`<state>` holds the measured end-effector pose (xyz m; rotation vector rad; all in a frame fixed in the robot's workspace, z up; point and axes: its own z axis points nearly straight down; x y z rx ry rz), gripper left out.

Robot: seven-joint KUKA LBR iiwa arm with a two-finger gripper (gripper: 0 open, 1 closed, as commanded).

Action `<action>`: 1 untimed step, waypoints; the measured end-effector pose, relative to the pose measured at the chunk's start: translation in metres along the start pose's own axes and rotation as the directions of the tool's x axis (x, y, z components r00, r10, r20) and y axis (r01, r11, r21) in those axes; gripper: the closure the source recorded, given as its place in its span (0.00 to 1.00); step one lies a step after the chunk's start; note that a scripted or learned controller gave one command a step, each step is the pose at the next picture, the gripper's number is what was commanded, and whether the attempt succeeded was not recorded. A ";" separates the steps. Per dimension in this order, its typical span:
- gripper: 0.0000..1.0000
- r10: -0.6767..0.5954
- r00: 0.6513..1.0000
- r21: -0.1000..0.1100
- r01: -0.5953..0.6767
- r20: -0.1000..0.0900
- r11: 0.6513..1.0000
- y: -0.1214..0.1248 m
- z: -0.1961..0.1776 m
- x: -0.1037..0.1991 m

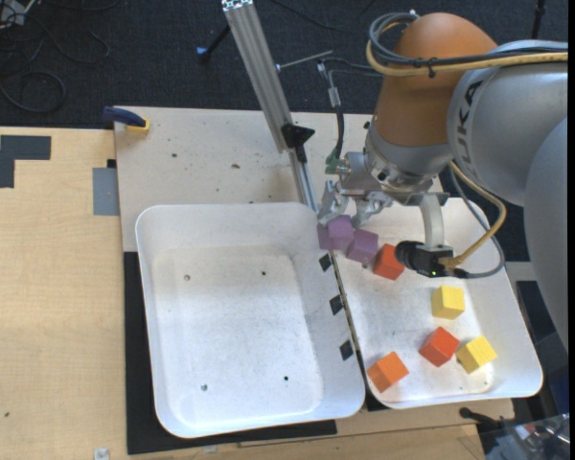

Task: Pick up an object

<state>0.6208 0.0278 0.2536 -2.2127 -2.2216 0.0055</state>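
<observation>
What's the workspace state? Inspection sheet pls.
Surface: two white bins; left bin, right bin.
Job's things: right bin holds two purple blocks, red block, two yellow blocks, two orange blocks.
Clutter: nothing seen.
Grippers: claw over the purple blocks; grasp unclear.
Cables: yellow and black cable loops off the wrist.
Surroundings: slanted aluminium rail, blue-yellow clamp, loose wires on dark floor.
</observation>
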 end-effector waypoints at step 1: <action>1.00 -0.001 1.000 -0.004 0.001 0.000 1.000 0.007 0.000 0.057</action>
